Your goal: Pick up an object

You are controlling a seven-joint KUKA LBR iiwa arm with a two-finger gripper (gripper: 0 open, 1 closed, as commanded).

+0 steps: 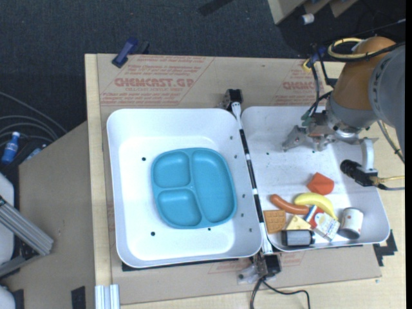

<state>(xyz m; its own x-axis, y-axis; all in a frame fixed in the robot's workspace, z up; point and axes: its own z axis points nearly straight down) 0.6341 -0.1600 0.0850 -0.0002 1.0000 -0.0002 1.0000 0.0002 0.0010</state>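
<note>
My gripper (304, 144) hangs over the upper middle of the right bin (277, 124), with its fingers spread and nothing between them. The bin floor under it is bare white. The objects lie in a cluster at the bin's near end, well below the gripper: an orange-red wedge (320, 184), a yellow banana (315, 202), a red sausage (287, 204), a brown square cracker (274, 221), a yellow cheese wedge (297, 223), a black flat object (297, 238), a small colourful carton (325, 224) and a silver can (351, 221).
The left bin (122, 172) holds a blue divided plate (192, 187). A raised black-edged rim (248, 166) separates the two bins. The grey arm with its orange band (360, 76) comes in from the upper right.
</note>
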